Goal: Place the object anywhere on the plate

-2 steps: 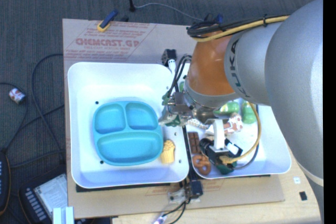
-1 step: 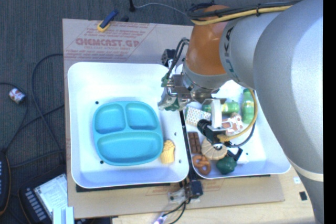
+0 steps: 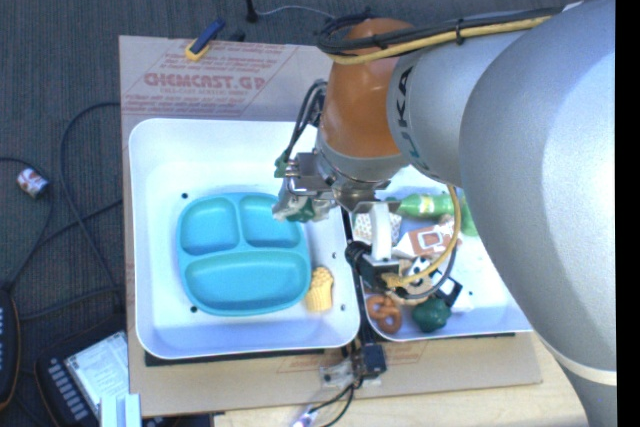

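Camera view looks down on a blue divided plate (image 3: 243, 255) in the left bin (image 3: 150, 165), with the gripper (image 3: 300, 200) hanging over the plate's upper right corner. Whether its jaws are spread or closed I cannot tell, and nothing is plainly seen between them. A yellow corn cob toy (image 3: 320, 288) lies just off the plate's right edge, below the gripper, its long axis running roughly along that edge. If this is the object, the jaws must travel down past the plate's right side to reach it. The cardboard sheet (image 3: 210, 80) beyond the plate bears red lettering, apparently "CHEMCAST GP". Other toys crowd the right bin (image 3: 480, 310).
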Available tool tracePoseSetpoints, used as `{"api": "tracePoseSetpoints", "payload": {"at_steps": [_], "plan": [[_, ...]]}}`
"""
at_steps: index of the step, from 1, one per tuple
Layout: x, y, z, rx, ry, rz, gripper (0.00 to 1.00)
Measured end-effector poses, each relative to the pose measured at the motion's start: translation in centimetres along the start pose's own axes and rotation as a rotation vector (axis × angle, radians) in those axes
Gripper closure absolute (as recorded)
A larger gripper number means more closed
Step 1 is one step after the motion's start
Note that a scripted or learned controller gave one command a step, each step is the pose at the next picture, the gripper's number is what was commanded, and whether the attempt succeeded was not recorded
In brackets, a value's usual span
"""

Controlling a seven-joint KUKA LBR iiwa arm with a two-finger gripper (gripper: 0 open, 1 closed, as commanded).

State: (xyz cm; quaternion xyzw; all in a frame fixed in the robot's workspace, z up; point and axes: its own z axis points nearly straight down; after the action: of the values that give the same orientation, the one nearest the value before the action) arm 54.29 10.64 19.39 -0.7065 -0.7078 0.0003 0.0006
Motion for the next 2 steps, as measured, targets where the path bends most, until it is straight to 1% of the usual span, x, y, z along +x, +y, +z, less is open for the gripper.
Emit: {"api": "tracePoseSetpoints", "payload": {"at_steps": [1,2], "plan": [[2.6,-2.8,6.4,-0.01,0.0,0.002,1.0],[0.5,-4.2,3.9,0.001,-0.001,0.002,1.0]]}}
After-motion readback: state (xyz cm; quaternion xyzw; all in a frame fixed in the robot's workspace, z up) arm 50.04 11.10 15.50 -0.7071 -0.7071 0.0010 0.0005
